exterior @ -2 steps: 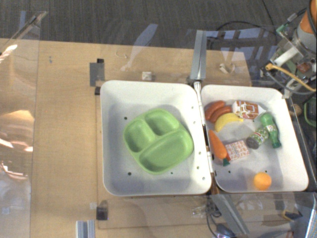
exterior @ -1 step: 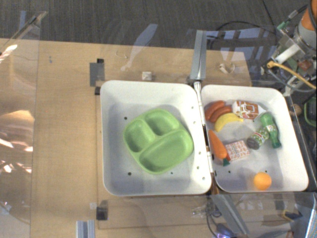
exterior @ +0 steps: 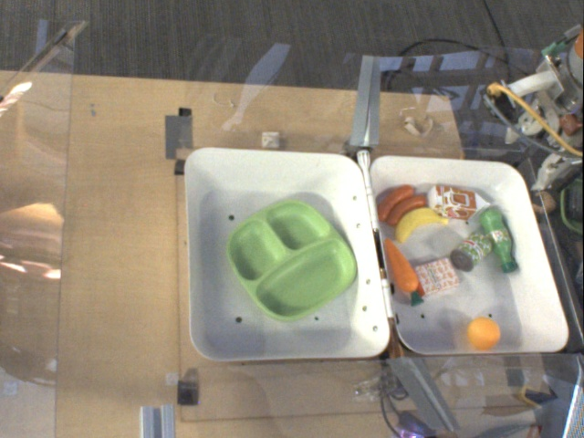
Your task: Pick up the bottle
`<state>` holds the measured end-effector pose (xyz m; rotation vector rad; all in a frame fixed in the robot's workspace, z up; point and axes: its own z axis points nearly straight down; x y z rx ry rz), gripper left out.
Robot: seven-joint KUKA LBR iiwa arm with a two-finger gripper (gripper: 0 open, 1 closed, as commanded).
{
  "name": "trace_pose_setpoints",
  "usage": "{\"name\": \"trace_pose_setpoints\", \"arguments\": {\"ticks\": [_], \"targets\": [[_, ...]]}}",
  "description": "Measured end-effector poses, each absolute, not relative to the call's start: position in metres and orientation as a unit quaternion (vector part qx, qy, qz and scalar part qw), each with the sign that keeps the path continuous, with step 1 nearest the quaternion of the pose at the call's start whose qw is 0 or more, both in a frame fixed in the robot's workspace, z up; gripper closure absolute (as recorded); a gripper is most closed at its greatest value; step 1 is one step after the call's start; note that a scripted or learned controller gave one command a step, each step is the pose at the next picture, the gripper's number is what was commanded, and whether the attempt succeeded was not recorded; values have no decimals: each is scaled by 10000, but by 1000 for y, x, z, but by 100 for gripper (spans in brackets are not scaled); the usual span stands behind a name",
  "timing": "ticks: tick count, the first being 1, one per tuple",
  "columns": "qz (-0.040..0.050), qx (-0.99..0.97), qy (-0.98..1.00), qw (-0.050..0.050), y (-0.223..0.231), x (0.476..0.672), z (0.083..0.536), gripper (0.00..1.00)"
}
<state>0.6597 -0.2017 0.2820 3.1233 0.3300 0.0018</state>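
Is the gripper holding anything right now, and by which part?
Nothing is visibly held. The green bottle lies in the right bin, with nothing gripping it.

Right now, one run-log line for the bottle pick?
phase: pre-reach | green bottle: lying in right bin, beside can | arm: outside bins, upper right | grasp: none

One fixed camera is looking down from above at a slant, taking in the whole desk (exterior: 109, 245) from a moderate height. Both white bins (exterior: 210, 245) are sitting centre and right of frame, with dark floor (exterior: 228, 16) running along the top.
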Motion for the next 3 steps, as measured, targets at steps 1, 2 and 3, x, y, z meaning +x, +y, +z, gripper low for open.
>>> {"name": "trace_pose_setpoints", "arguments": {"ticks": [1, 2, 3], "targets": [[3, 9939, 1104, 7, -199, 661, 292, 100], [6, 9941, 1082, 3, -189, 663, 286, 100], [13, 9946, 1033, -6, -163, 664, 294, 100]]}}
